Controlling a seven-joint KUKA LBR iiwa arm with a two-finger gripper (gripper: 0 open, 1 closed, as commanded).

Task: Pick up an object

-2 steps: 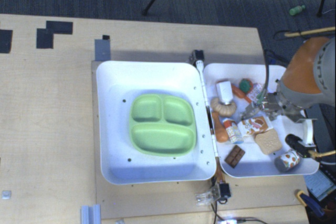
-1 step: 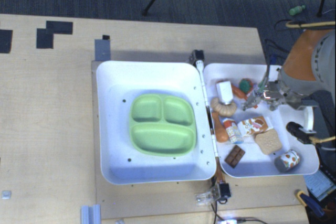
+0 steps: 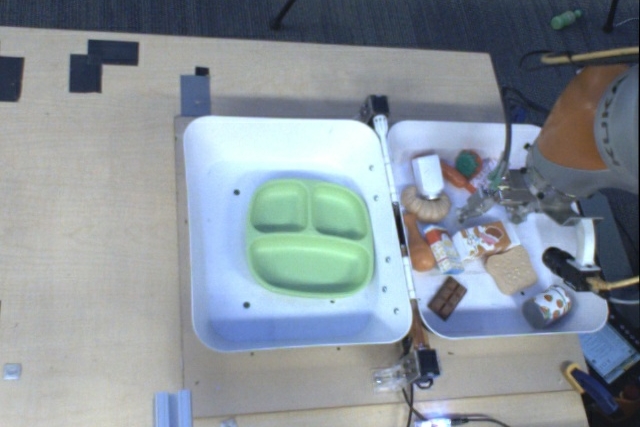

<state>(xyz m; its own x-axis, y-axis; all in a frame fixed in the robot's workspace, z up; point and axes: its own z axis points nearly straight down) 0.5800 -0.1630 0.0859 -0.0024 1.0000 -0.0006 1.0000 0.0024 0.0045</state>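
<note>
My hand (image 3: 478, 202) hangs low in the right-hand shallow white plastic bin (image 3: 560, 320), over the upper middle of its clutter; the metal parts blur together there, so I cannot tell how it is set.

I take that bin as my landmark. Just left of my hand, toward the bin's left wall, lies the pale ring-shaped toy doughnut (image 3: 430, 206), with the upright white rectangular block (image 3: 427, 174) touching it on the far side. Just below my hand sits the red-and-white crumpled packet (image 3: 480, 239), its long axis running roughly left to right, and beside it the tan toast-like slab (image 3: 511, 268). The green-and-red round toy (image 3: 467, 161) is just beyond my hand toward the far wall. The packet looks the nearest candidate, I judge, so the move is a short drop down and slightly toward the near wall.

Room is tight, pieces touching or overlapping. The dark brown chocolate-bar piece (image 3: 447, 296) lies apart by the near-left corner. The neighbouring bin holds a green three-compartment plastic tray (image 3: 306, 237) on the pale wooden worktop (image 3: 90, 245).
</note>
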